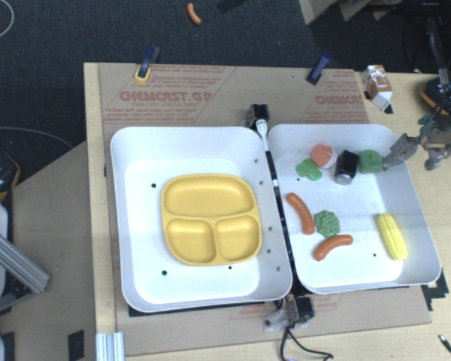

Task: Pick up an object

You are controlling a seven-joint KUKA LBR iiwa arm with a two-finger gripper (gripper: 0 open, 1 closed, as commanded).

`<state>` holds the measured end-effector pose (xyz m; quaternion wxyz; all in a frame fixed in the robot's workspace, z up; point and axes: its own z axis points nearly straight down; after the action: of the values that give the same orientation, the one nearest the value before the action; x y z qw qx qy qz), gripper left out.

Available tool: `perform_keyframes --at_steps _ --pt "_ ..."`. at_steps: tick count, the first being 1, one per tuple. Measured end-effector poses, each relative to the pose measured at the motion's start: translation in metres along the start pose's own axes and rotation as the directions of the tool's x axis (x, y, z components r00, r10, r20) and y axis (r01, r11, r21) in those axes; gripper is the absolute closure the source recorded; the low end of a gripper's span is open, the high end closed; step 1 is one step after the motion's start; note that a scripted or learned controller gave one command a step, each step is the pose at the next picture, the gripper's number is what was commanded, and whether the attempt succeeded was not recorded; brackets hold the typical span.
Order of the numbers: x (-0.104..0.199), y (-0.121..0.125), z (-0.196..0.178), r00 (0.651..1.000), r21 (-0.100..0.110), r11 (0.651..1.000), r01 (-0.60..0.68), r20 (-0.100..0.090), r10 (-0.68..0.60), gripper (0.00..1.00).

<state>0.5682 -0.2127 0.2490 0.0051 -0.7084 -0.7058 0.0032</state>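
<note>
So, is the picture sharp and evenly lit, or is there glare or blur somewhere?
Camera view: light is soft and even, with faint shadows only. The white bins look bright, almost washed out, without hard glare. The yellow plate and the corn are fairly sharp. The gripper at the right edge looks slightly blurred.

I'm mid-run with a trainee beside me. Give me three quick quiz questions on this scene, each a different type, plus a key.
1. True or false: the yellow divided plate sits in the right bin.
2. Which toy lies nearest the right bin's right wall? A) corn cob B) broccoli C) black can
3. Fill in: two toy ______ lie in the right bin, one by the divider, one below the broccoli.

Key: 1 false, it sits in the left bin. 2 A. 3 sausages.
</note>
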Motion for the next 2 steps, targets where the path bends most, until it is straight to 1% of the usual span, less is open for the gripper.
perform_keyframes --at_steps 1,2 --pt "0.001 0.002 -0.007 1.000 -0.013 1.000 0.004 0.004 -0.004 0.00" --pt "0.002 0.004 0.056 1.000 -0.006 1.000 0.004 0.001 -0.004 0.00"
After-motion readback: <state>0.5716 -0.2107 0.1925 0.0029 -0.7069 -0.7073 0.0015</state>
